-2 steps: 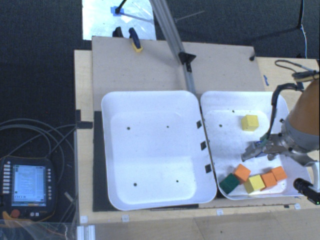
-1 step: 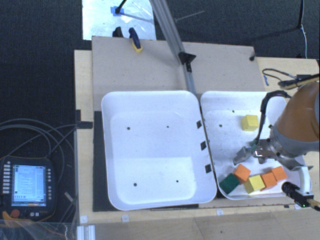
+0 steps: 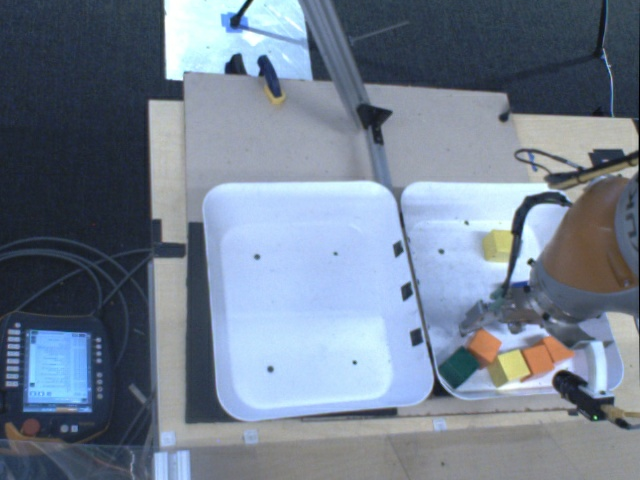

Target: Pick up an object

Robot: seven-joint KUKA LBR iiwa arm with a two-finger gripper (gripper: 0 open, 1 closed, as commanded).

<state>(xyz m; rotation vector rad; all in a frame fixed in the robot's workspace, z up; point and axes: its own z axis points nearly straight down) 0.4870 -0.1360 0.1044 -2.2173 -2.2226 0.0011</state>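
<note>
My gripper (image 3: 497, 316) hangs low over the front part of the right bin (image 3: 440, 218), under the grey and orange wrist. Just in front of it lies an orange block (image 3: 484, 346), close to or touching the gripper's tip. Beside that block sit a yellow block (image 3: 510, 368), a second orange block (image 3: 546, 356) and a dark green block (image 3: 458, 368) in the bin's front left corner. Another yellow block (image 3: 497, 245) lies alone further back in the same bin. The wrist hides part of the bin's right side.
The left bin (image 3: 230, 218) stands right beside the right one, their rims meeting along a seam with black clips (image 3: 407, 290). A grey pole (image 3: 340, 58) slants in from the back. A teach pendant (image 3: 55, 373) lies off the bench at left.
</note>
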